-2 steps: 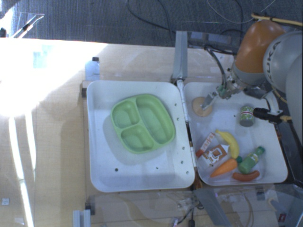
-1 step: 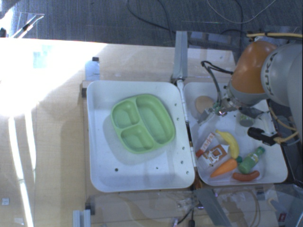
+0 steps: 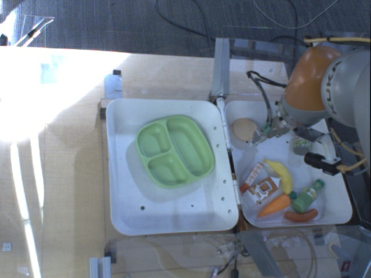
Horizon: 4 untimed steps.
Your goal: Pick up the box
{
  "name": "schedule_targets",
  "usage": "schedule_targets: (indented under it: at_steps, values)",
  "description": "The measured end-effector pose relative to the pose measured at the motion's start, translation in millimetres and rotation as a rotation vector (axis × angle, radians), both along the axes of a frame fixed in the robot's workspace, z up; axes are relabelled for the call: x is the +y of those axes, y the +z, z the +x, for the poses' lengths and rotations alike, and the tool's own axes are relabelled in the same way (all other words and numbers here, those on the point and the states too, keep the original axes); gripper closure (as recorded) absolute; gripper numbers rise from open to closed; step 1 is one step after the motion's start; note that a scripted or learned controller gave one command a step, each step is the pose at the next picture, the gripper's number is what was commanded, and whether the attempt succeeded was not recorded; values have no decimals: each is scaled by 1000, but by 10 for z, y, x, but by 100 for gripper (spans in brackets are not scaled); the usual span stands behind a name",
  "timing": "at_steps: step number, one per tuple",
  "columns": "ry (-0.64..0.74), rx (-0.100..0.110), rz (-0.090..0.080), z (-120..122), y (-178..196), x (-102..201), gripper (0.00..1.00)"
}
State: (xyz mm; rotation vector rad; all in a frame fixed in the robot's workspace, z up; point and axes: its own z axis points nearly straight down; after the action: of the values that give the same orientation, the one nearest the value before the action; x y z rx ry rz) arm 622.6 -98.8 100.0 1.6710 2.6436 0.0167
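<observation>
White right bin (image 3: 342, 210): box (image 3: 262, 188) lies flat between banana (image 3: 280, 175) and carrot (image 3: 273, 205). Gripper (image 3: 268, 131) sits near the bin's back, finger state not discernible (we cannot tell). We would descend squarely, straddling the box's narrow sides, clear of neighbours.

In your right bin (image 3: 342, 216) the box (image 3: 262, 187) lies left of the banana (image 3: 280, 175) — the divided plate (image 3: 174, 150) sits in the left bin (image 3: 124, 213).

My gripper (image 3: 268, 131) is too small and blurred to read its fingers. My arm (image 3: 342, 86) is cut by the right edge and hides part of the right bin (image 3: 342, 213).
</observation>
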Motion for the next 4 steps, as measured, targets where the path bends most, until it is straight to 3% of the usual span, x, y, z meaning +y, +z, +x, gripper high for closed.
schedule_targets:
  at_steps: [1, 2, 3, 4]
  values:
    - [2, -7, 0, 26, 112, 8, 100]
    - [2, -7, 0, 25, 111, 7, 0]
    - [-7, 7, -2, 65, -119, -27, 0]
    - [-58, 7, 1, 43, -121, -70, 0]
